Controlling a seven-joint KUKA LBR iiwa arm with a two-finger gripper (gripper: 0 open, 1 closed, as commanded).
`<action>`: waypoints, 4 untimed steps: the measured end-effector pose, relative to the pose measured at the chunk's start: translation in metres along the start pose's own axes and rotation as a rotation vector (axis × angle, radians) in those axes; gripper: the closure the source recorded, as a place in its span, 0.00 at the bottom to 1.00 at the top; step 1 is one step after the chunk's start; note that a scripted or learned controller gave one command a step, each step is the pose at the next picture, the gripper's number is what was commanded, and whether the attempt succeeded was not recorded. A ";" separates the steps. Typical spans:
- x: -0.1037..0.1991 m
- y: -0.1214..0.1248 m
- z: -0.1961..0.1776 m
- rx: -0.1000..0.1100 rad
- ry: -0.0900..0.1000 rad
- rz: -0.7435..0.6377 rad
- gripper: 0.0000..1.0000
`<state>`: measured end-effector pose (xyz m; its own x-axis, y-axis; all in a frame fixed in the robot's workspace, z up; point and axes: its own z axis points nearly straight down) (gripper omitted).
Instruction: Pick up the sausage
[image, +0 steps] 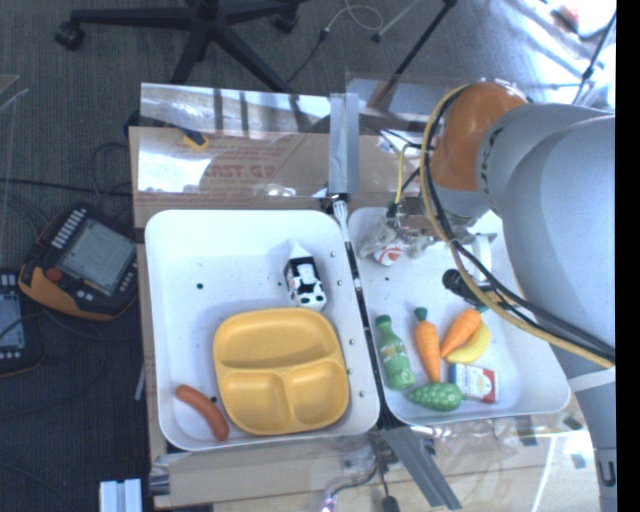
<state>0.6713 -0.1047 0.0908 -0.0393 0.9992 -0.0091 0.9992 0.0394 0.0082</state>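
Start at the far left, off the bench: you have a teach pendant (88, 262) lying on the dark floor, its screen facing up.

Moving in, the left bin (170, 300) holds three things. The sausage (203, 411) — your target — lies in the bin's front left corner, slanted, its lower end near the front wall and its upper end pointing toward the left wall. Just beside it on the right, close but with a sliver of white between, sits the yellow divided tray (281, 369), which takes up most of the bin's front half. Behind the tray's far edge stands a small black-and-white carton (305, 281), near the wall the two bins share.

Cross into the right bin (540, 395). A green bottle (393, 352) lies along the left side. Next to it you see two carrots (428, 342) and (461, 329), a yellow banana (472, 345) touching the second carrot, a green bumpy vegetable (434, 397) at the front, and a small red-and-white packet (477, 382) just right of it.

The gripper (398, 240) hangs over the back left of the right bin — well apart from the sausage. You cannot tell from this angle how its jaws stand; cables and the grey arm (560, 200) crowd it.
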 end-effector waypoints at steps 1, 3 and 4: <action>0.000 0.000 0.000 -0.001 -0.001 -0.018 0.00; 0.001 0.000 0.000 -0.001 -0.001 -0.064 0.00; -0.001 0.000 0.000 -0.002 0.002 -0.082 0.00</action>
<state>0.6716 -0.1052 0.0907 -0.1214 0.9926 -0.0083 0.9925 0.1215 0.0092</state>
